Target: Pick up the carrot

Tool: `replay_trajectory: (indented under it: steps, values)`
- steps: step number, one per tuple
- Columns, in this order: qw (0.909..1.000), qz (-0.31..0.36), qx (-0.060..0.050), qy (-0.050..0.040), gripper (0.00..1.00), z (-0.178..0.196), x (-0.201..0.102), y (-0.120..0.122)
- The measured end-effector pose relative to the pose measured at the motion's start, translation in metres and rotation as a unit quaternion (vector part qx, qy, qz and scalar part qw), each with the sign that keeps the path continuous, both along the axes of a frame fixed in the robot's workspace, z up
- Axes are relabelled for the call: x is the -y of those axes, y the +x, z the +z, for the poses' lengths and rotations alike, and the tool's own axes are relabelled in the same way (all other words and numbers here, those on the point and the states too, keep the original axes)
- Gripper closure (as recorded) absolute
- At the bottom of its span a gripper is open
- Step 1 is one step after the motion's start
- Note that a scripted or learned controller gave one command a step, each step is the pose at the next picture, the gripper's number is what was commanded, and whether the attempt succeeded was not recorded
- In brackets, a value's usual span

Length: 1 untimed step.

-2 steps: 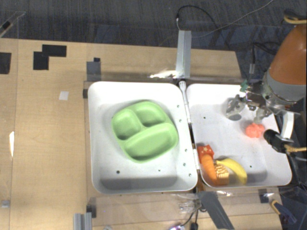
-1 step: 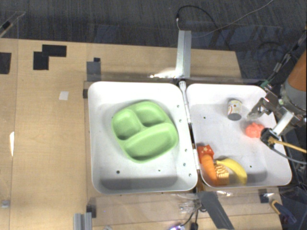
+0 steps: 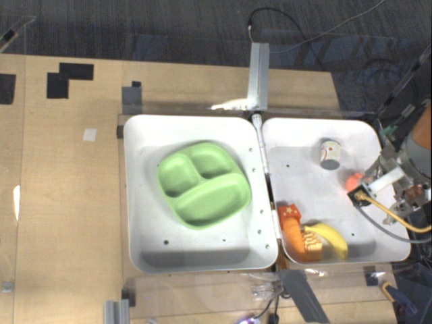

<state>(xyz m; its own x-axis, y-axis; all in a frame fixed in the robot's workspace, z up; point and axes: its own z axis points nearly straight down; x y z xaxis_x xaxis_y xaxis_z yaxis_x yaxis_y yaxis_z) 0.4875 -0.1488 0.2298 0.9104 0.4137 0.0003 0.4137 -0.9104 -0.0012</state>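
The carrot [image 3: 293, 233] is an orange stub lying in the front left corner of the right bin [image 3: 304, 140]. It lies against the bin's left wall, between a small red piece [image 3: 289, 212] behind it and a yellow banana [image 3: 332, 239] to its right. My gripper [image 3: 409, 193] hangs at the right rim of that bin, well to the right of the carrot and apart from it. The wrist above it carries the orange band.
A small grey can [image 3: 329, 154] stands at the back of the right bin. A red-orange bit [image 3: 354, 180] lies near the right wall. A ridged yellow-orange toy [image 3: 312, 243] sits between carrot and banana. The left bin [image 3: 142, 181] holds a green divided plate [image 3: 177, 174].
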Motion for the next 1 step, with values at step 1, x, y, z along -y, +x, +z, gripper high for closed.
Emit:
replay_trajectory:
  steps: [1]
  values:
    - [0.9941,-0.108,0.001,-0.0007,0.00,0.0195,0.0566,0.0003]
